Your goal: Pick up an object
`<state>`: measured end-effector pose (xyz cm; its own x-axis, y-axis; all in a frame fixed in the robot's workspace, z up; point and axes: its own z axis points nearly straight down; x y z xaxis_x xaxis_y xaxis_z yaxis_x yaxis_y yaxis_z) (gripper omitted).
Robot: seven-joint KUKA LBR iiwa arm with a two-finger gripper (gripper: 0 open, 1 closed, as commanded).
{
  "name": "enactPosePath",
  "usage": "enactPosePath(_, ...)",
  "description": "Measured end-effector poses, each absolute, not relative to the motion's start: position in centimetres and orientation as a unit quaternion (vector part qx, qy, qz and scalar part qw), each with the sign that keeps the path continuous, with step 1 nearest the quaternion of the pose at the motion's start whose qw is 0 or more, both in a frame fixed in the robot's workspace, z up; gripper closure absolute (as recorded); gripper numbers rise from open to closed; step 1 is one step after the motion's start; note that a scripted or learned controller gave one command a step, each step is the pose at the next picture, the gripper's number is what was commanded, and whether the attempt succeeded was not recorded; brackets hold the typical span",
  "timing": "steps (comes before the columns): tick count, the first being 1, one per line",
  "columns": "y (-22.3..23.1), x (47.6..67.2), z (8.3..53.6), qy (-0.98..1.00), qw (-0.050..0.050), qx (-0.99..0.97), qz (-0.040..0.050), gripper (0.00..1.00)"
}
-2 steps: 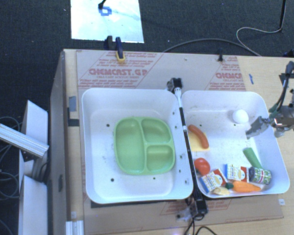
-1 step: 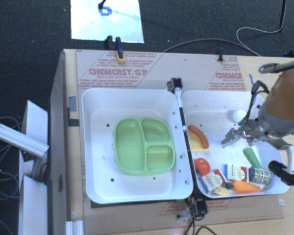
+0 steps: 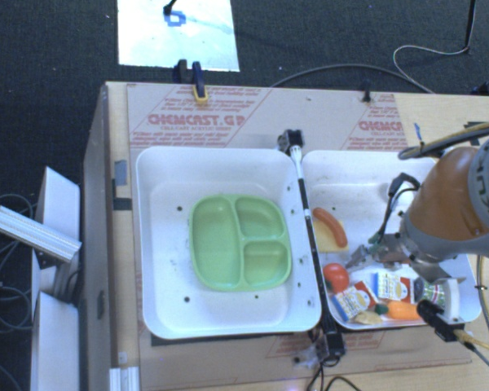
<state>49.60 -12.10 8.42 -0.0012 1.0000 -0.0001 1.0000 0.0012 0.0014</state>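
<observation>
The right bin (image 3: 350, 177) holds several toy foods near its front. A hot dog in a bun (image 3: 330, 228) lies by the bin's left wall. In front of it sits a red tomato (image 3: 336, 277). Two small cartons (image 3: 352, 301) (image 3: 389, 286), an orange carrot (image 3: 403, 309) and a white bottle (image 3: 440, 293) crowd the front edge. My gripper (image 3: 371, 252) hangs low over the bin, just right of the hot dog and above the tomato and cartons. Nothing is visibly held in it.
The left bin (image 3: 163, 218) carries a green divided plate (image 3: 240, 241). A black divider rail (image 3: 306, 218) runs between the bins. My arm's orange band (image 3: 444, 198) covers the right bin's right side. Cables trail along the bench's back.
</observation>
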Motion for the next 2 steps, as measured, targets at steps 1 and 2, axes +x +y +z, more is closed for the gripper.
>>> enactPosePath(1, -11.8, 63.4, 8.5, 0.708, 0.001, 0.706, 0.0010, 0.00)
enactPosePath(2, -9.8, 66.3, 8.5, 0.708, -0.004, 0.706, -0.0138, 0.00)
